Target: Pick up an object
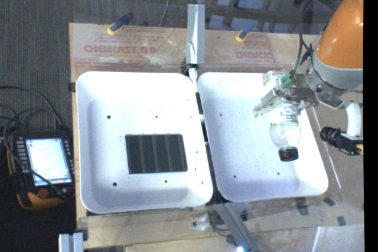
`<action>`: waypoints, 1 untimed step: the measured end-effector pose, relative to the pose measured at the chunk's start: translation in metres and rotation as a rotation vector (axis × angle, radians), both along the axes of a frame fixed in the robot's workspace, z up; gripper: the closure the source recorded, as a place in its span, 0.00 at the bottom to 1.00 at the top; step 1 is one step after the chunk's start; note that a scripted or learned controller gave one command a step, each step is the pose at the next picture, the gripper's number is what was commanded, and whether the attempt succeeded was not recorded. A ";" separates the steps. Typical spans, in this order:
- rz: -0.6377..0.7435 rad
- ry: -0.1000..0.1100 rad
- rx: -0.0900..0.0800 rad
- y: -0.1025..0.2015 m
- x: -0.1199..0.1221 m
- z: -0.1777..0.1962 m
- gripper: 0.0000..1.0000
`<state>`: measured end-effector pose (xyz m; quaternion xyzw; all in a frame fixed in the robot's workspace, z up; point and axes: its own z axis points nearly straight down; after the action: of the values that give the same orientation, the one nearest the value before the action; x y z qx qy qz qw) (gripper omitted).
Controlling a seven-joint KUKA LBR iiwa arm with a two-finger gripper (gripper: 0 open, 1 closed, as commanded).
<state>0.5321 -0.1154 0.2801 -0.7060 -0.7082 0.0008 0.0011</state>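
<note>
Item: clear plastic bottle (pixel 284 130), one. It lies in the right bin (pixel 236 156), toward that bin's right side, with its dark cap (pixel 288 154) pointing to the near edge and its body running away toward the far side. The far end of the bottle sits directly under the hand (pixel 277 94); the cap end lies clear of it on the near side.

Hand: one, reaching in from the right at the far right part of the right bin. Pale finger parts angle down and to the left over the bottle's far end. Whether the fingers are apart or closed on the bottle cannot be told from this angle.

Arm: one, grey with an orange band (pixel 342 29) above the wrist.

Bottle appearance: transparent, rounded body, glinting, with a small dark round cap. Label detail too small to tell.

Bins: two, white, shallow, side by side on the counter (pixel 136 47).

Left bin (pixel 100 97): one dark ribbed rectangular block (pixel 156 153), lying flat near the middle, toward the near side.

Left of the counter: one handheld control pendant (pixel 41 165) with a lit screen, on the floor.
</note>
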 end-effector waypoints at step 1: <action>0.080 -0.001 -0.001 -0.077 -0.024 -0.044 0.00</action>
<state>0.5082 -0.1928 0.2361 -0.6771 -0.7359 0.0009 0.0005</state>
